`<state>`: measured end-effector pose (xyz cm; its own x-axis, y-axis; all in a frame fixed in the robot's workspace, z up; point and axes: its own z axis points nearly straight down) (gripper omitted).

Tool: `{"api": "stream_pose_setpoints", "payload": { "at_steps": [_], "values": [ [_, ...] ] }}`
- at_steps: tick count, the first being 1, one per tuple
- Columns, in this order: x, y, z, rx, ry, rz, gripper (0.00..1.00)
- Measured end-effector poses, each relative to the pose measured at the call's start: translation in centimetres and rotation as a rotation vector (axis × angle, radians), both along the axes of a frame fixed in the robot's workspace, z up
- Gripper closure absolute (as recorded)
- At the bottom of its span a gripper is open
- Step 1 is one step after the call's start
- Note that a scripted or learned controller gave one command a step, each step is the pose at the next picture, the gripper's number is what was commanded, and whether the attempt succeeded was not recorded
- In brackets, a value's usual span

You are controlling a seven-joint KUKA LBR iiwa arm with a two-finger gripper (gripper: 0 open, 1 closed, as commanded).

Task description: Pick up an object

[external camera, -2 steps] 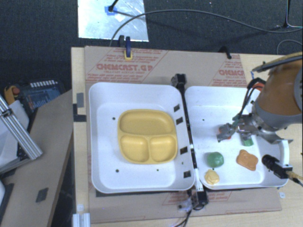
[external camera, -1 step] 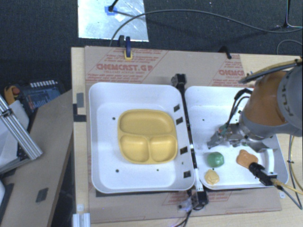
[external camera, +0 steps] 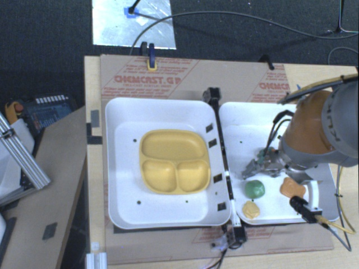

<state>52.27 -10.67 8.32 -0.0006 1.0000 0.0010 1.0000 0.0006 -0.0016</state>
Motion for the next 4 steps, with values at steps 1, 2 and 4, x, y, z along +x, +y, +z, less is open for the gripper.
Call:
{"api": "stream_pose_setpoints", "payload": {
  "at_steps": [1,2,4],
  "values": [
    [0.1,0.0,1.2,-0.001,-0.004,0.000,1.00],
    [0.1,0.0,5.5,-0.002,-0.007,0.003,1.00],
    [0.4,-0.3,15.2,-0.003,-0.009,0.004,1.00]
  ]
}}
